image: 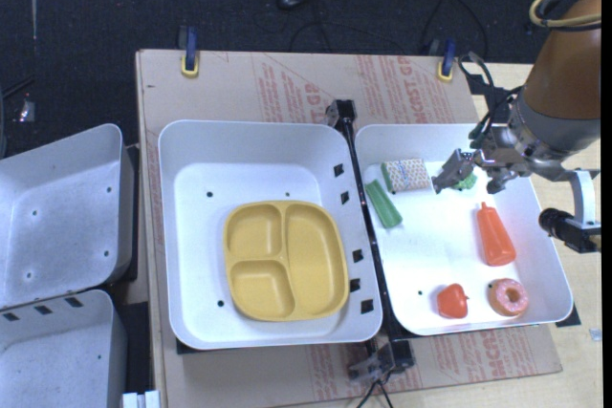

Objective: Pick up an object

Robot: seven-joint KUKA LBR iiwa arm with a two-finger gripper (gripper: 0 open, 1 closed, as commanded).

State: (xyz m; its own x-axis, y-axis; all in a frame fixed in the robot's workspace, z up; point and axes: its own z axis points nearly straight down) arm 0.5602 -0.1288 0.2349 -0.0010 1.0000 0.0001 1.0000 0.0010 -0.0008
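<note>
The bench (pixel 239 81) fills mid-frame, carrying two white bins; the left bin (pixel 191 158) holds a yellow divided plate (pixel 285 260); the right bin (pixel 550 248) holds the smaller things; the arm (pixel 569 62) enters from the upper right, its pincer (pixel 457 175) low over the bin's upper middle, whether released or clenched I cannot tell; an orange bottle (pixel 495 235) lies right of centre; a green piece (pixel 385 204) lies at the bin's left; a speckled sponge (pixel 407 174) sits just above it; a doughnut (pixel 507 296) and red pepper (pixel 452 300) lie near the lower edge.
</note>
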